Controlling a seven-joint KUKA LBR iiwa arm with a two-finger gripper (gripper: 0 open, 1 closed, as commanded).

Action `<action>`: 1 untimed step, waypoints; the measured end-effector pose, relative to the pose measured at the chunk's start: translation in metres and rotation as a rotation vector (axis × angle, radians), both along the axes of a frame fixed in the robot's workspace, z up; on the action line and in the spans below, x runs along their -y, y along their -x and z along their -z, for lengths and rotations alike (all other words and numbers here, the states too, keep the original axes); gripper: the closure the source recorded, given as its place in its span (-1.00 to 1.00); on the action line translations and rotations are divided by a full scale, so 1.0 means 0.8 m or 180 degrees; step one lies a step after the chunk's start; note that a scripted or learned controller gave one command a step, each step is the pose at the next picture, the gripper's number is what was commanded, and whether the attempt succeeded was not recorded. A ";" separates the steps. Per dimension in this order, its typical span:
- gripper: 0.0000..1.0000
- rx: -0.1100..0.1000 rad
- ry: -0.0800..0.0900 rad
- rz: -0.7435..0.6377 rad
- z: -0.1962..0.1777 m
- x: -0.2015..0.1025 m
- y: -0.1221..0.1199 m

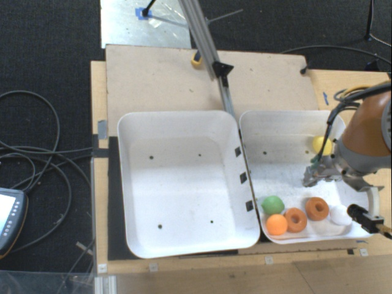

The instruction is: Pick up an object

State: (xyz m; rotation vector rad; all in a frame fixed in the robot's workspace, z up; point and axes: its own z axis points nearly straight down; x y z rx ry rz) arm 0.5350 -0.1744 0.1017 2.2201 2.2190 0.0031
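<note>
Now we see the gripper [312, 177] low in the right bin [275, 127], just below the yellow ball [321, 144]; we cannot tell its state. Near that bin's front rim sit a green ball [273, 204], orange ball [277, 225], two rings [296, 219] and a white ball [339, 214].

No readable text, label, brand, number or sign appears anywhere. The small black tabs [243, 177] along the wall between the two bins carry no legible characters. The lit screen of the device [7, 216] at the left edge is too small and cropped to make out any writing. The blue tape [142, 13] on the metal sheet at the top bears no visible marking.
</note>
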 end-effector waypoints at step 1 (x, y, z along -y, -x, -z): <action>1.00 0.0013 0.0005 -0.0019 -0.080 -0.003 -0.002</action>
